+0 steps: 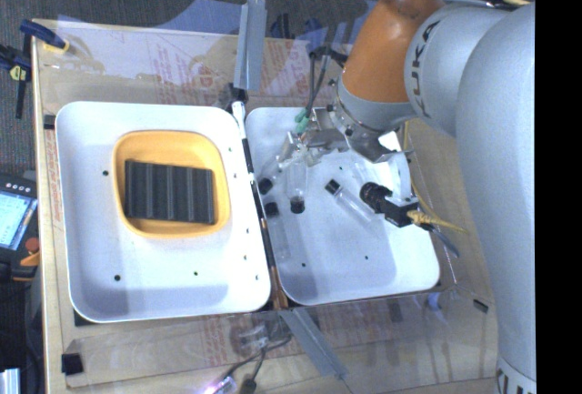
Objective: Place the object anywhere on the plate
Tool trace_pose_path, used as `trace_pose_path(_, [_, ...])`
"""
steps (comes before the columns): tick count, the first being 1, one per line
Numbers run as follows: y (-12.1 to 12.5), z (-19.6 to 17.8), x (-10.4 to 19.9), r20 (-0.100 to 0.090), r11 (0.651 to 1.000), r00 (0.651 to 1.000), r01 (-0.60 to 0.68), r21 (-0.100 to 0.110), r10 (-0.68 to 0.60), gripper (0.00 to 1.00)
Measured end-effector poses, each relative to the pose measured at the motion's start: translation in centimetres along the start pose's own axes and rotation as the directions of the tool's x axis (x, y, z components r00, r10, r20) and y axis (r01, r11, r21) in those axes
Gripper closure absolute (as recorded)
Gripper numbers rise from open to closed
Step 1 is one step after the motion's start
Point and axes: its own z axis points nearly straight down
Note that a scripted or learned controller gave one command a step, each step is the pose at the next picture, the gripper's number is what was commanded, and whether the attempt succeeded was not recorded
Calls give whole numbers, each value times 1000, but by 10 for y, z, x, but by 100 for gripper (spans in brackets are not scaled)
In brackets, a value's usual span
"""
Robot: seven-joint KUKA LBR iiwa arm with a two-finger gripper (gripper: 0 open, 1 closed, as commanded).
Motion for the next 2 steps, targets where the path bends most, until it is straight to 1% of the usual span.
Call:
trace_pose_path(1, [32,25,76,0,977,977,214,1,-214,100])
trace_pose_path(2, [32,25,76,0,977,977,214,1,-214,0])
